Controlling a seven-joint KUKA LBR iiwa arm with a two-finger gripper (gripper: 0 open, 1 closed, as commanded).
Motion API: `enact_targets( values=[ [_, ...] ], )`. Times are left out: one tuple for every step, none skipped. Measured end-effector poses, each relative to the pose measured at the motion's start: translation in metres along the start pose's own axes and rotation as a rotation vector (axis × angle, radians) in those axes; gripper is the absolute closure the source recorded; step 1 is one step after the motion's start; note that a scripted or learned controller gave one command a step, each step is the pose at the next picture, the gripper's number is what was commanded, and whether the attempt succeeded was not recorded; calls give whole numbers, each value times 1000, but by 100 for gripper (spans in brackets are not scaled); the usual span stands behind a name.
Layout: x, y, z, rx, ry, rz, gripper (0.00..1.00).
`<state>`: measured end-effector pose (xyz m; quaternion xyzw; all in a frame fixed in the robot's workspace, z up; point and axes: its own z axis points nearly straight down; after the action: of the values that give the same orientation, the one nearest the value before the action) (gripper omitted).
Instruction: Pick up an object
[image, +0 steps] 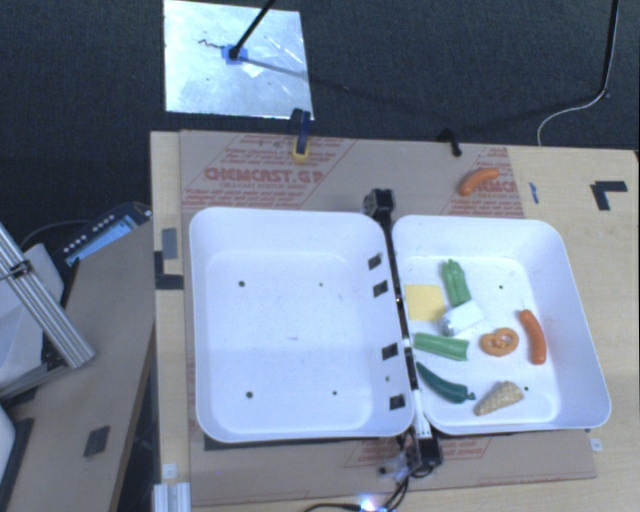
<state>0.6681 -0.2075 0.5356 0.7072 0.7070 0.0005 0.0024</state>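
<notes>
The right bin (560, 262) holds several toy foods. A yellow cheese slice (424, 301) lies near its left wall, with a green pepper (456, 281) just to its right. Below them sit a white block (462, 318), a green bean pod (441, 346) and a dark green chilli (445, 385). An orange ring-shaped piece (499, 342) and a red-orange sausage (533, 336) lie further right. A tan cone-shaped piece (499, 398) rests near the front edge.
The left bin (290, 330) stands beside the right one, joined by a row of black clips (388, 320). An orange sausage (479, 181) lies on the cardboard behind the bins. A yellow and blue clamp (300, 135) sits at the back.
</notes>
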Motion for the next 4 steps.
enact_targets(
  values=[
    [0, -105, -3, -1, 1, 2, 100],
    [3, -8, 4, 5, 4, -6, 100],
    [2, 1, 0, 0, 1, -5, 100],
    [0, -82, -3, -1, 1, 1, 100]
  ],
)
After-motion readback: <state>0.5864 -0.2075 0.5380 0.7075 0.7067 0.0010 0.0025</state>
